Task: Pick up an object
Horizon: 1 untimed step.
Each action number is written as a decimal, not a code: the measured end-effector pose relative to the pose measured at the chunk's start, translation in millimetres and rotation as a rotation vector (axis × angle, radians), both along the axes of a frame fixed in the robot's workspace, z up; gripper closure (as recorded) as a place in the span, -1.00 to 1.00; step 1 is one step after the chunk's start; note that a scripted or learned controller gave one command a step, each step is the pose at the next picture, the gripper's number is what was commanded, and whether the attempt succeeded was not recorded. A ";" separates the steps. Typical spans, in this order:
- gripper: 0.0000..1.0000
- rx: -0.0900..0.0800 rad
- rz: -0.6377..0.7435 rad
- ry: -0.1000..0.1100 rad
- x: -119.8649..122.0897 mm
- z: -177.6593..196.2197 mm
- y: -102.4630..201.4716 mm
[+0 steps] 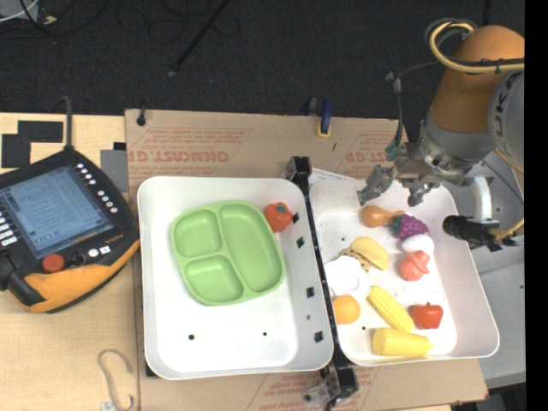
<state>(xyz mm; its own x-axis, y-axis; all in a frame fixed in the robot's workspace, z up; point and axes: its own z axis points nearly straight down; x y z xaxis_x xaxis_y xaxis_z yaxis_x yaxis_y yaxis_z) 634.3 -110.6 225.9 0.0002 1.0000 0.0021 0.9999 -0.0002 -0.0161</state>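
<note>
Roughly, target relation: the gripper [398, 188] hangs over the far end of the right bin [479, 315], and the nearest toy, an orange pear-like fruit [375, 217], lies just below and a little to the left of the point between the fingertips as the view shows it; its long axis runs roughly left to right, across the line between the two fingers
Fingers: spread apart, one dark finger [375, 184] to the left and one to the right, with nothing between them; the gripper holds nothing
Arm: only the one arm, reaching in from the right, its orange band [479, 58] above the wrist; height above the bin floor cannot be told from this slanted view
Close neighbours: a purple grape bunch [412, 226] touches or almost touches the fruit's right end; a white ball [419, 243] and a pink-red fruit [414, 265] sit just beyond; I judge these likely to be nudged if the fingers come down to the right of the fruit
Further off in the same bin: a banana piece [370, 253], an orange [346, 308], a corn cob [390, 306], a red pepper [427, 315], a yellow block [400, 342]; all well apart from the fingers
Left bin [163, 332]: a green divided plate [227, 253] with a red tomato-like toy [277, 217] at its rim; far from the gripper, across the divider
Obstruction: the bin's far wall is near the fingers; otherwise the drop looks open
</note>
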 end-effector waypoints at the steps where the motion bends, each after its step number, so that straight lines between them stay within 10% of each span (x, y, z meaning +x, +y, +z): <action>1: -1.00 -0.001 0.002 -0.013 2.4 8.7 -0.1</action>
<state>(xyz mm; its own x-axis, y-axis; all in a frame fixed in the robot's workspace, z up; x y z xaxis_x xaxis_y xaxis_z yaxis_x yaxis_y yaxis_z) 636.7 -110.7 234.6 -0.0014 1.0000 0.0009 1.0000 0.0014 -0.0029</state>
